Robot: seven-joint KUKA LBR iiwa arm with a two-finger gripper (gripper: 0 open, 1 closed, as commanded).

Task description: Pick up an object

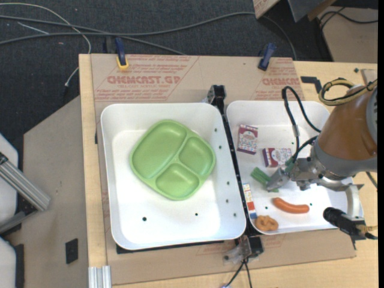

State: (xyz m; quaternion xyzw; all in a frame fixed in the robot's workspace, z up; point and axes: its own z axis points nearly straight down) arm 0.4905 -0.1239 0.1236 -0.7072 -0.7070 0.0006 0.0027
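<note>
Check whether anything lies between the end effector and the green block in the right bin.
Nothing visible does. The end effector sits right beside the green block, with bare bin floor between. The hot dog lies nearer the camera, off that line.

gripper (277,183) in right bin (264,110) | block (260,175) just left of it | two cartons (247,138) behind | sausage (291,207) and pastry (266,223) in front | divided plate (173,159) in left bin (117,221), far left
</note>
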